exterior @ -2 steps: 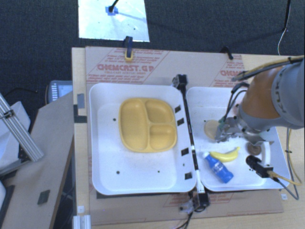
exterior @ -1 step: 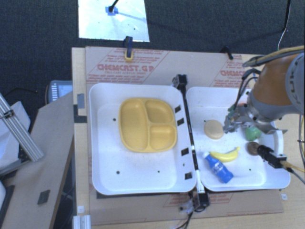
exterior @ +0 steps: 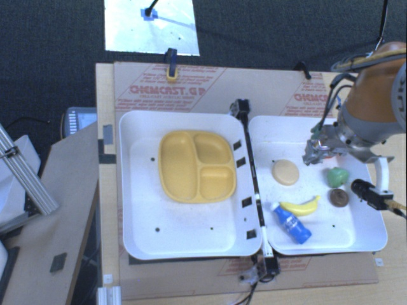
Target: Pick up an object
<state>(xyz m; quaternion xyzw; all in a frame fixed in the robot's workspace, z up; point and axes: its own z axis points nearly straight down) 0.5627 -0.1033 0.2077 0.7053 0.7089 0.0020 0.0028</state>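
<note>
Pincer (exterior: pixel 313 152) above the right bin (exterior: pixel 365 237), its opening impossible to judge; tan round cookie (exterior: pixel 285 172) lies just below-left of it, green toy (exterior: pixel 338 176) to its right

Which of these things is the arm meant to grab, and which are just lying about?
For the job: pincer; beige disc; banana; blue bottle; green piece; brown round piece.

Just lying about: yellow divided tray; yellow clamp.
</note>
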